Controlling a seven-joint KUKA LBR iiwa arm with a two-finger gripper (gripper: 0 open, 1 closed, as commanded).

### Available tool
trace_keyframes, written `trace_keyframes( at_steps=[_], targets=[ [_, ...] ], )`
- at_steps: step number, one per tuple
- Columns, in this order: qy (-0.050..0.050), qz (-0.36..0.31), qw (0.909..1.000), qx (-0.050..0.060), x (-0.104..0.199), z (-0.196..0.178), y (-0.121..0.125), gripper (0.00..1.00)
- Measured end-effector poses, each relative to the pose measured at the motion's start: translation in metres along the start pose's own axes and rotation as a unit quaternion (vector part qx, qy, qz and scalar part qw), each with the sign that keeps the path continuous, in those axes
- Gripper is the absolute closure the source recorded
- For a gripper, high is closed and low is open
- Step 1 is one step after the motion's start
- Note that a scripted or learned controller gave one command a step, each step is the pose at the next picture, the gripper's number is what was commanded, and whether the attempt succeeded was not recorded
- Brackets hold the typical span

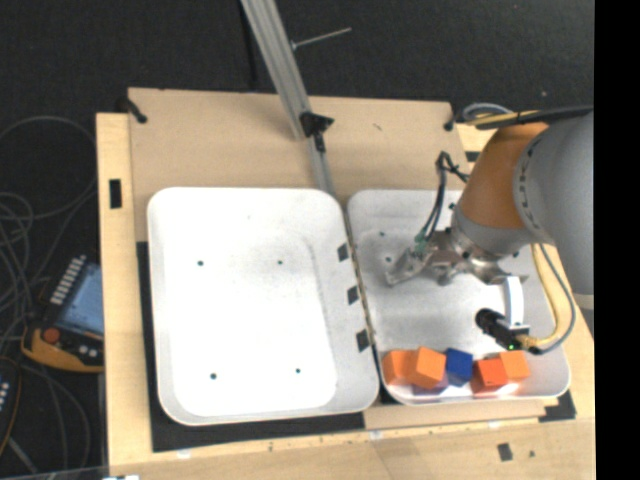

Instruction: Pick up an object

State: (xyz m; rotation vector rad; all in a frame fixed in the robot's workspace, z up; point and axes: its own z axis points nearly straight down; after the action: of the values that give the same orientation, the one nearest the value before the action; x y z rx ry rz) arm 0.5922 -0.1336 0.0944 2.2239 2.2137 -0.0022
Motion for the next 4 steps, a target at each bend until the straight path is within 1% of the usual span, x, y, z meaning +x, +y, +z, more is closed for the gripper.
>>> trace_keyframes(
  at_steps=[1, 2, 3, 4],
  targets=[
    [0.001, -0.005, 1.0000, -0.005, 0.020, -0.079, 0.033, 0.00],
    [0.001, -0.001, 1.0000, 0.002, 0.001, -0.036, 0.013, 0.00],
    [0.001, -0.001, 1.0000, 0.000, 0.016, -0.003, -0.094, 0.00],
    [-0.002, 0.000, 1.0000, -0.004, -0.057, -0.093, -0.107, 0.00]
  ],
)
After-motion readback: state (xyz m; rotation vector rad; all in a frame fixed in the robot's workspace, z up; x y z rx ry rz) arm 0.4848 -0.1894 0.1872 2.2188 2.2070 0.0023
